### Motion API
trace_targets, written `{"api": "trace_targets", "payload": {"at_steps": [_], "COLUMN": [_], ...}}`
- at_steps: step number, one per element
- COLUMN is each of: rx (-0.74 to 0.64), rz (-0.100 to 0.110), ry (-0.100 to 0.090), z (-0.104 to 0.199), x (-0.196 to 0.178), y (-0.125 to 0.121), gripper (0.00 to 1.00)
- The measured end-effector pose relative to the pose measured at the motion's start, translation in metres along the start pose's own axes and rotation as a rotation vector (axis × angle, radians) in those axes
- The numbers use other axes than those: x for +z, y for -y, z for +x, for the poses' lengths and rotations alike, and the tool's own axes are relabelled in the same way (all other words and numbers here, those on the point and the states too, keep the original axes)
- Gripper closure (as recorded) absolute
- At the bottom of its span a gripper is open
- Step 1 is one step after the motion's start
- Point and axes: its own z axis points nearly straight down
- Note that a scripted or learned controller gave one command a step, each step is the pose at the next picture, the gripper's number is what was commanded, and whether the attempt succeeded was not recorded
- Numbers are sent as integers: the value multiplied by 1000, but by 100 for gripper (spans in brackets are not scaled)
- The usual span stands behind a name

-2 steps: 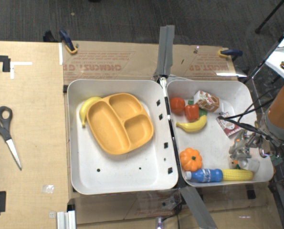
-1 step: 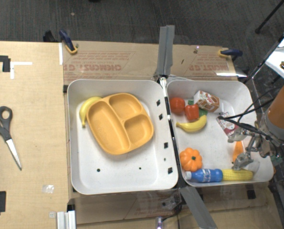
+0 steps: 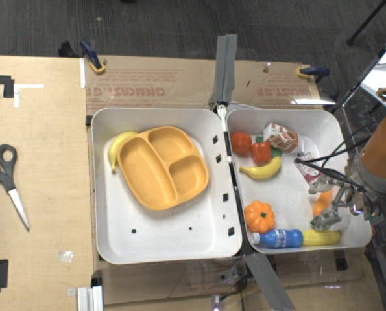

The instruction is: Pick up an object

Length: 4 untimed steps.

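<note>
The right bin holds a red tomato, a red pepper, a yellow banana, a small printed carton, an orange pumpkin, a blue bottle and a yellow corn cob. My gripper reaches in from the right, low over that bin's right side. Its fingers stand apart, open, on either side of a small orange object. The wrist partly hides that object, and I cannot tell whether the fingers touch it.
The left bin carries an orange divided plate with a second banana tucked at its left edge. Scissors lie on the wooden bench at far left. Cables cross the right bin near the arm.
</note>
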Motion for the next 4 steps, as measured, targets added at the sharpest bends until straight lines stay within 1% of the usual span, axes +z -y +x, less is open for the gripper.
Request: {"api": "trace_targets", "payload": {"at_steps": [1,2,3,4], "rx": [104,187,183,183], "rz": [4,4,1,1], "ry": [-2,-5,-21,-12], "z": [2,4,7,4], "x": [0,1,-3,-5], "y": [2,-5,-7,-7], "gripper": [0,0,100,0]}}
